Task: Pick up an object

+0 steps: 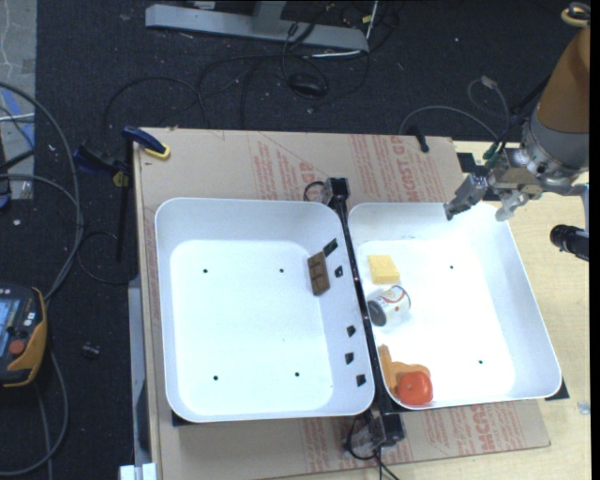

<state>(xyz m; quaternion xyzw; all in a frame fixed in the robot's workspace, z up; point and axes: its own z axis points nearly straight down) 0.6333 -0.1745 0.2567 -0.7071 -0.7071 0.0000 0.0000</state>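
My gripper point(480, 208) hangs above the far right corner of the right bin point(497, 309), with its two fingers spread apart and nothing between them. In that bin's left part lie a yellow block point(382, 269), a white cup-like object with red marks point(389, 306) and an orange-red object point(410, 380) near the front left corner. A brown bar point(319, 274) rests in the left bin point(244, 319) near its right wall. The gripper is well apart from all of them.
A black divider with clips point(349, 281) runs between the two bins. Cardboard point(244, 164) lies under the bins. Cables and a metal bar point(253, 21) sit on the dark floor behind. A yellow-handled clamp point(145, 142) grips the board's far left corner.
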